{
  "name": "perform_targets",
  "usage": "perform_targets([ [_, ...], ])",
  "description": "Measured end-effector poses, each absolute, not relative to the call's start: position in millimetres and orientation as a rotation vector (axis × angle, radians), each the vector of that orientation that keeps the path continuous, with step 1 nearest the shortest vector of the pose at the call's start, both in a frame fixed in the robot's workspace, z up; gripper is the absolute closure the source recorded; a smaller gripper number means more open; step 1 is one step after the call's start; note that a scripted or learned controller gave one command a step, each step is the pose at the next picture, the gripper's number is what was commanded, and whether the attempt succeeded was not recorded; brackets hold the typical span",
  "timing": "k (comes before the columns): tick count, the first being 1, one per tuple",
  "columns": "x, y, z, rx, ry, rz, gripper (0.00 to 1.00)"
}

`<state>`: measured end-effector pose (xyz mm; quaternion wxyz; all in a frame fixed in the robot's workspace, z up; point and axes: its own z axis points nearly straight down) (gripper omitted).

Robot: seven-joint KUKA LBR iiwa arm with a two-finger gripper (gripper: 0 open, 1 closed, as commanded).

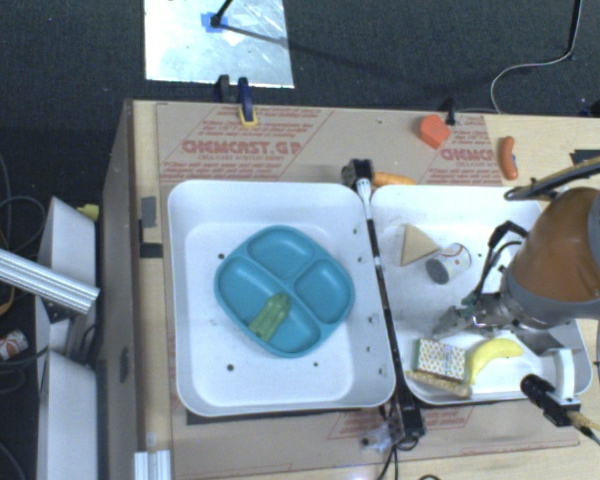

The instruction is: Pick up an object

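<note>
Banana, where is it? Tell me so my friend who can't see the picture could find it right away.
Look at the right bin of the two white bins. Go to its near edge, just under the grey arm, where the banana lies beside a speckled sponge. It is the only bright yellow, curved thing there; the sponge is a flat block and the wedge farther back is tan.

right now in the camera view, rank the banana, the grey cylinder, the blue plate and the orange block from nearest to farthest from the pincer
1. Banana, right bin, just right of and below the pincer.
2. Grey cylinder, right bin, above it.
3. Blue plate, left bin.
4. Orange block, on the bench beyond the bins.
</note>
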<state>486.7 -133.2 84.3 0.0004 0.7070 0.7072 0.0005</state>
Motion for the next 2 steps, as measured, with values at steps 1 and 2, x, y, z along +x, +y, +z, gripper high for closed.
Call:
perform_targets([
  [1, 539.2, -120, 84, 2.217, 2.224, 0.002, 0.0],
  [2, 602.2, -113, 85, 2.216, 2.224, 0.002, 0.0],
])
